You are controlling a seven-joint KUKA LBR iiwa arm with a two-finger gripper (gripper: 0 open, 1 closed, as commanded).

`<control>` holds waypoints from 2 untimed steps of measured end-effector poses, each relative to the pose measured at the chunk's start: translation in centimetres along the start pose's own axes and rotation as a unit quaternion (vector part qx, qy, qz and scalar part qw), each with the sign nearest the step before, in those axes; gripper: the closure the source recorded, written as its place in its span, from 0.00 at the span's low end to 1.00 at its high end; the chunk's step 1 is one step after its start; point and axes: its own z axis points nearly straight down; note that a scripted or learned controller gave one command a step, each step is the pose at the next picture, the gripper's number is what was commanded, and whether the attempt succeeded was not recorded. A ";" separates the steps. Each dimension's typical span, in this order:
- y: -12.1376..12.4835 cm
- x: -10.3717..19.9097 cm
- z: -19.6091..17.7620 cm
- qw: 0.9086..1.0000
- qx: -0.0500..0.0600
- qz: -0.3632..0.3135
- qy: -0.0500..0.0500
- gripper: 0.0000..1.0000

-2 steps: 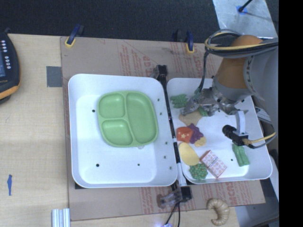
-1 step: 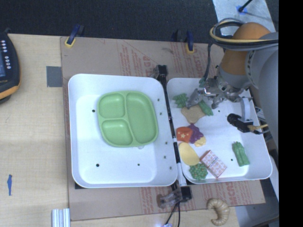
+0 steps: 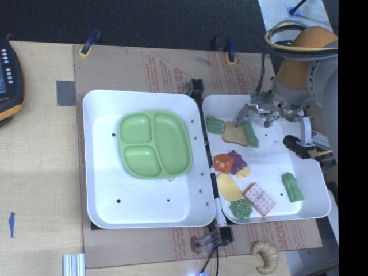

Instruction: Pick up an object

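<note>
Tan toast-shaped toy slice (image 3: 234,134) lies at the right white bin's (image 3: 310,211) upper left, a long green toy pod (image 3: 250,135) touching its right edge, leafy green piece (image 3: 215,125) just left. Gripper (image 3: 257,111) hovers just above them; grasp state: cannot tell. Left white bin (image 3: 100,206) holds a green three-compartment plastic plate (image 3: 155,144).

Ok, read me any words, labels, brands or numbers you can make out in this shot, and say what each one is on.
Nothing can be read with confidence.
Cardboard sheet under the bins: faint red print in slanted lines, too blurred to read.
Small red-and-white packet in the right bin: patterned print, too small to read.
Device at the left edge: screen and buttons, any markings too small to read.
</note>
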 end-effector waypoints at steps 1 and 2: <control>-0.7 0.8 0.0 1.000 0.001 -0.001 0.000 0.00; -0.7 0.7 -1.1 1.000 0.002 -0.002 0.000 1.00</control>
